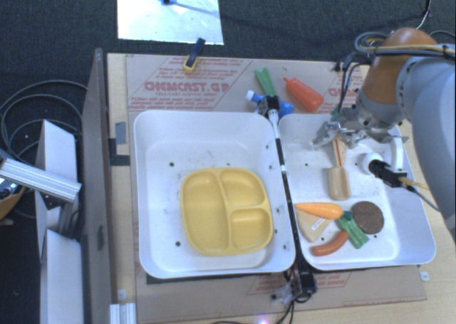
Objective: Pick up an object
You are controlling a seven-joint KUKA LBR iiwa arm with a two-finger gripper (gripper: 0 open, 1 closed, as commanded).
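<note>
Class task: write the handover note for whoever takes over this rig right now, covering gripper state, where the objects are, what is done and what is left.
Gripper: low over the rear of the right bin; nothing seen held.
Right bin: brush just in front of the gripper, then carrot, brown disc, sausage and a green piece near the front.
Left bin: yellow divided tray.
Done: no pick visible.
Left: grasp and lift one object; the brush looks nearest.
</note>
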